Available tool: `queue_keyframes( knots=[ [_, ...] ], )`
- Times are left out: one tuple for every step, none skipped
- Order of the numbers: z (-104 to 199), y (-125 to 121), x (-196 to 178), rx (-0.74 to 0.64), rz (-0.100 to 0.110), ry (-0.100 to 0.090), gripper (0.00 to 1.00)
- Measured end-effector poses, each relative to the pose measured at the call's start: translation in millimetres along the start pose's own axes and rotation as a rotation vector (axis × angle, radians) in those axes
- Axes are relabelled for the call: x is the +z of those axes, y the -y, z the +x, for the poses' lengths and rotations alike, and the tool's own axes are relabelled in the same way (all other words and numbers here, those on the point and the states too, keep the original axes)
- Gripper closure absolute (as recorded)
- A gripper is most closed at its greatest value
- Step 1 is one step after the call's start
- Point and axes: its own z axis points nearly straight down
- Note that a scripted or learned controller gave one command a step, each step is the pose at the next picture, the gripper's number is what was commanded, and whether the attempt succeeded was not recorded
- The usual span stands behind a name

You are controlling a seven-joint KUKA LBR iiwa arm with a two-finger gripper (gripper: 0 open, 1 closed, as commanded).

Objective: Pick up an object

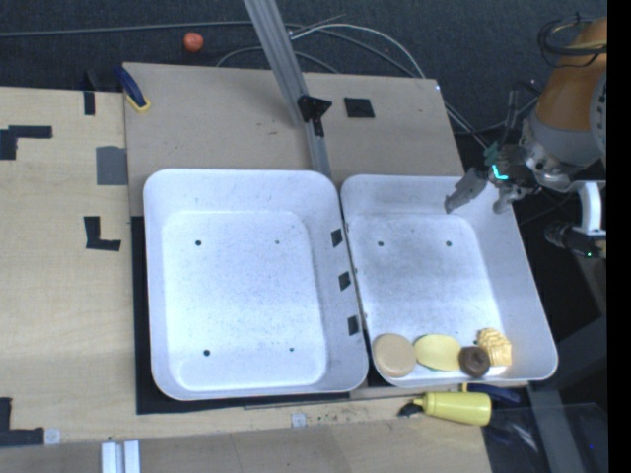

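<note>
Two grey fingers (460, 196) of the gripper (481, 193) stand spread, holding nothing, above the right bin's (513, 264) far right corner.
Objects (439, 353) cluster along its near wall; left bin (163, 264), wooden bench (59, 294), dark carpet (99, 8) beyond.

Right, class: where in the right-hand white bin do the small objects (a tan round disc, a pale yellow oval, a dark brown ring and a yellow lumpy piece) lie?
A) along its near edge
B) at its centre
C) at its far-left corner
A: the tan round disc, pale yellow oval, dark brown ring and yellow lumpy piece line the right-hand white bin's near edge.
</note>
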Motion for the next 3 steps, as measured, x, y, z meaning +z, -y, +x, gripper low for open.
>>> queue_keyframes(
  knots=[
    [0.0,0.0,0.1,0.000,0.000,0.000,0.00],
    [-4.3,-6.1,47.3,0.000,0.004,0.000,0.00],
    [2.2,-8.1,92.5,0.000,0.004,-0.001,0.00]
  ],
)
